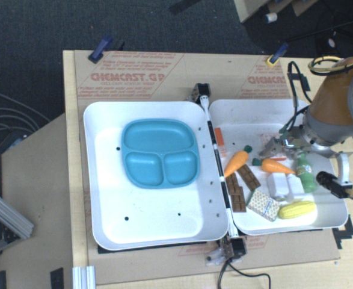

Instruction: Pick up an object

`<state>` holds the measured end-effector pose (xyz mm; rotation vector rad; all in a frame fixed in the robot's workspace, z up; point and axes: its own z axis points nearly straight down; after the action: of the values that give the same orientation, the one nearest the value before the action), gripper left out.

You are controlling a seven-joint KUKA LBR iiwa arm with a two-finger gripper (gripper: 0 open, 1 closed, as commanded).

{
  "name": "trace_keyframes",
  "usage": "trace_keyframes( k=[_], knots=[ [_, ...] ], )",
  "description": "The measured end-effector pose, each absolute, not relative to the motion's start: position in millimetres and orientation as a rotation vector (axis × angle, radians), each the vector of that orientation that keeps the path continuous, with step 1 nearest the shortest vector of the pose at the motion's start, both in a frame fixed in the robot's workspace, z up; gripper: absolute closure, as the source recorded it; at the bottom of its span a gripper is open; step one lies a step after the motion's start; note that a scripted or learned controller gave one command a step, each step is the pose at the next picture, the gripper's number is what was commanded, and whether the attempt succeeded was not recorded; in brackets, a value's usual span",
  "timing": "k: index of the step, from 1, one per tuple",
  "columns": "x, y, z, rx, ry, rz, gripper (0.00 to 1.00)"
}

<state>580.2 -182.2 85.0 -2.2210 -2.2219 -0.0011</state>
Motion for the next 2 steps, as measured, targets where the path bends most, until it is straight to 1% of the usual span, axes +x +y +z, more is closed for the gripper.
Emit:
trace_keyframes(
  k=[1, 2],
  knots=[
    [580.4, -182, 95, -2.223, -2.221, -0.002, 1.00],
    [534.8, -121, 189, -2.220, -2.223, -0.001, 1.00]
  ],
)
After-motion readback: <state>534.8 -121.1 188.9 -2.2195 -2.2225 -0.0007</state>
